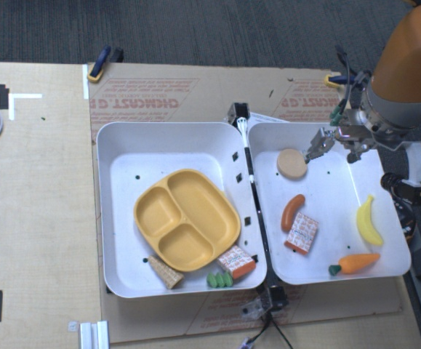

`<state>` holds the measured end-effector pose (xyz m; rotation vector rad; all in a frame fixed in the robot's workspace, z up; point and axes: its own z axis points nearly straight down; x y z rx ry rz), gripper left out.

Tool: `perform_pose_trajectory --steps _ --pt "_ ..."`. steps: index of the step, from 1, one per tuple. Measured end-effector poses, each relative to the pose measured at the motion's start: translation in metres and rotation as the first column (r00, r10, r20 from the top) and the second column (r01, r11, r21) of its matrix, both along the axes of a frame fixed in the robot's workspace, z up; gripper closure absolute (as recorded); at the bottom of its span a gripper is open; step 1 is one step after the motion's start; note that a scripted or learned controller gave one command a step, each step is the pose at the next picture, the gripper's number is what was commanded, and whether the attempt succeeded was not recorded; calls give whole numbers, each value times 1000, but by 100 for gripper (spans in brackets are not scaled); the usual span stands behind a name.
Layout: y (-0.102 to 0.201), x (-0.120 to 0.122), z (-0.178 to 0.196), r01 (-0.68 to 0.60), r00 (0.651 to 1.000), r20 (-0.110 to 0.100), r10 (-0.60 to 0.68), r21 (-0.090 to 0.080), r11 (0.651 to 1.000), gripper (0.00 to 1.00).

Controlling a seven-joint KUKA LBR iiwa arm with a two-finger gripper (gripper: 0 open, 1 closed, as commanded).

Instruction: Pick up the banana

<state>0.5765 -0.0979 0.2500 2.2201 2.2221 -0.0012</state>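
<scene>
Lying in the right bin [319, 271], close against its right wall: banana [369, 222], yellow, curved, stem end pointing up-view, blossom end toward the carrot [357, 263] just below it. Looks like a toy piece, so judged light, rigid, smooth-skinned and likely slippery. Curve means a pinch near either tip could squirt it out; best taken across the thick middle, fingers closing on the two long sides. Wall proximity may crowd the outer finger.

Gripper [339, 144] hovering over the upper part of the same bin, nothing between the fingers; open or closed cannot tell from this angle. Round tan cookie [292, 163] just to its left. Banana well apart from the gripper, down-view and slightly right. Sausage [292, 212] and wrapped snack [302, 233] left of the banana, not in the way.
</scene>
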Motion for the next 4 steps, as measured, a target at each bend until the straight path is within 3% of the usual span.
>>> perform_pose_trajectory --steps 1,2,3,4 --pt "-45 -14 16 -74 997 2 74 -1 997 0" --pt "-119 -41 -45 -119 993 1 119 0 993 0" --pt "-124 -36 -133 -350 937 0 350 2 937 0" --pt "-70 -41 -155 -916 401 1 916 -1 401 0"
